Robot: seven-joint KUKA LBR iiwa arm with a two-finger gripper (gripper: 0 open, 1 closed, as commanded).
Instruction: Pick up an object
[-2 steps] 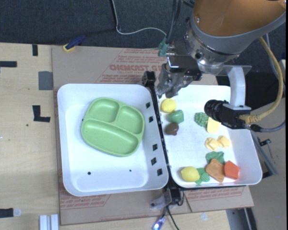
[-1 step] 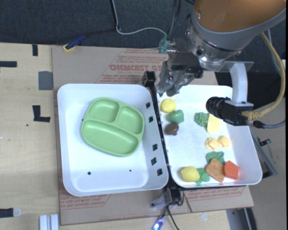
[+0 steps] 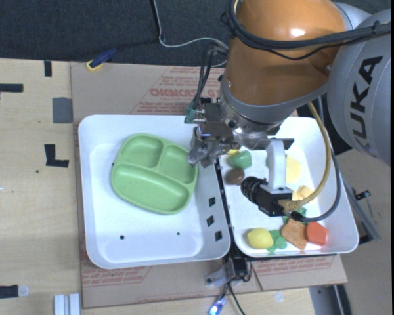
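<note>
A cardboard-covered bench carries two white bins, and the left bin (image 3: 95, 176) holds a green divided tray (image 3: 154, 172). Just right of that tray the gripper (image 3: 210, 143) hangs low over the bins' shared wall; whether it is apart or together I cannot tell. Nothing looks lifted yet, so the pick remains undone. The tray's long axis runs diagonally, upper-left to lower-right.

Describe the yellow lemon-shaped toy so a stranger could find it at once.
Start at the right white bin and go to its near edge. The yellow lemon-shaped toy lies left of the orange wedge and red block. It is the rounded, plain yellow piece in that row.
</note>
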